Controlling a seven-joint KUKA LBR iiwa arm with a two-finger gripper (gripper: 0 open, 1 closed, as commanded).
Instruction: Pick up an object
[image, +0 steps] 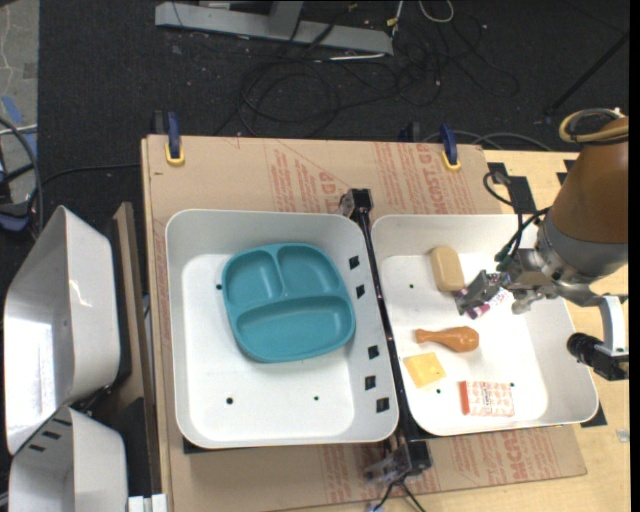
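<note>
Gripper (478, 298) over the right bin (570, 400).
Finger spacing cannot be told; drumstick (449, 338) just below-left, bread (446, 268) just above-left.

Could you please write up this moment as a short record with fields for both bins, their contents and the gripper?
left bin: teal divided plate
right bin: tan bread piece, chicken drumstick, yellow cheese slice, red-and-white packet
gripper: over the right bin, between bread piece and drumstick
held object: none seen
</note>
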